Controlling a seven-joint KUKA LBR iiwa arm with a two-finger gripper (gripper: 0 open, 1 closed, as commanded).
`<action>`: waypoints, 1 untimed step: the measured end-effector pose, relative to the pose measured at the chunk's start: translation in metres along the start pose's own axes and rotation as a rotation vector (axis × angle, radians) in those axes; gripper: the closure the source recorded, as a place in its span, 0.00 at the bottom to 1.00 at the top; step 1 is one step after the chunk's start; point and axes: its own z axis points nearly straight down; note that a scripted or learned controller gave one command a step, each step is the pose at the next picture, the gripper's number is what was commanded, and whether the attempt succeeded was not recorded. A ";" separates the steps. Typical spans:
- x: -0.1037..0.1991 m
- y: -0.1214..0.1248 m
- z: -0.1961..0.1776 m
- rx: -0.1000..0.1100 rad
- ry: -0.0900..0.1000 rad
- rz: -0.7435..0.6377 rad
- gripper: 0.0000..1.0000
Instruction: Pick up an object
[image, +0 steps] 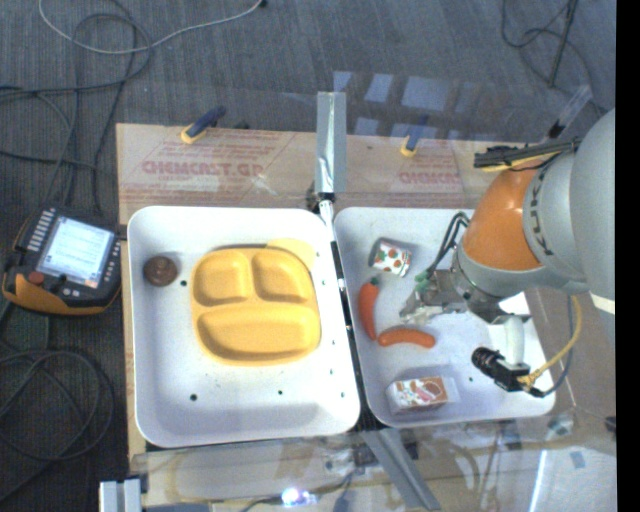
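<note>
Right bin (350, 300), gripper (428, 300) above sausage (406, 338), grip state unclear, carrot (369, 306) near left wall

Orange-cased pendant (62, 262) with lit screen on the dark floor, left of the bench; cables (100, 30) nearby.

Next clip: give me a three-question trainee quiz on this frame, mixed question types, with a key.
1. True or false: the yellow divided tray lies in the left bin.
2. Multiple choice: which thing lies nearest the gripper? A) the brown round object B) the orange sausage C) the handheld pendant
3. Fill in: the small carton lies in the ____ bin, near its front wall.

Key
1. True.
2. B: the sausage sits just below the gripper in the right bin, beside the carrot.
3. Right.
</note>
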 end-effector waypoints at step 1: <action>0.000 0.000 0.000 0.000 0.000 0.000 0.00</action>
